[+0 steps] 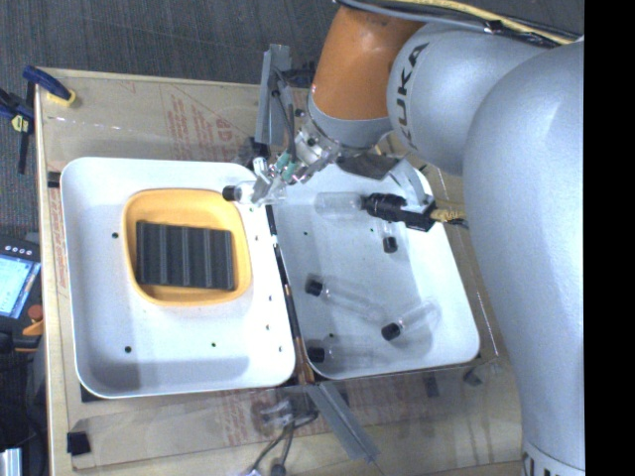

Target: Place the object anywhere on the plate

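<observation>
A yellow plate (187,206) with a dark ribbed centre lies in the left bin (99,355). My gripper (264,184) hangs over the far end of the divide between the two bins, just beyond the plate's far right corner. A small black-capped piece (231,193) shows right at the gripper's tip, above the plate's rim. Whether it is held I cannot tell. Several clear tubes with black caps lie in the right bin (451,296): one near the middle (347,297), one at the front right (409,322), and one at the far side (337,204).
A black cap (317,353) sits at the right bin's front left corner, and another (389,244) lies near its far middle. The arm's bulk covers the right bin's far right side. The bench's wooden border (149,107) rings both bins.
</observation>
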Robot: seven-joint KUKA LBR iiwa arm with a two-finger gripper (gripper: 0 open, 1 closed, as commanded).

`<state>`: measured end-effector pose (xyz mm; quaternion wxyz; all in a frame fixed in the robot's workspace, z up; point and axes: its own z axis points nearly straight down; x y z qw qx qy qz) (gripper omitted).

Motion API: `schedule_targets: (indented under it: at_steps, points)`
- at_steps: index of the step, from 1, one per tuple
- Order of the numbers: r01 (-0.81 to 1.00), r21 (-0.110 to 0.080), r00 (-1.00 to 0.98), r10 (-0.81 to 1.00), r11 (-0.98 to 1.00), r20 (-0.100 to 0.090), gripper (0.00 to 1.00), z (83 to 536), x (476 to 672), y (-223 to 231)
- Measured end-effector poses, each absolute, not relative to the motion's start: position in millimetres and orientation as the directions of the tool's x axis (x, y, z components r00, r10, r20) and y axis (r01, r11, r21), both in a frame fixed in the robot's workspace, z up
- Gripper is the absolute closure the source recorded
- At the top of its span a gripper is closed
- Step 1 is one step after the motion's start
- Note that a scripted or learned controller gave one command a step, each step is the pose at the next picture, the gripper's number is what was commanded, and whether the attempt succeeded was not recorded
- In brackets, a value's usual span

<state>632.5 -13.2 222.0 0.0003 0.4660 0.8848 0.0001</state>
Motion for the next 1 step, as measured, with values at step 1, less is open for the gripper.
schedule_targets:
  at_steps: [1]
  points:
    - [0.672,-0.002,-0.741,0.672,0.741,0.003,1.0,191.6,613.2,4.0]
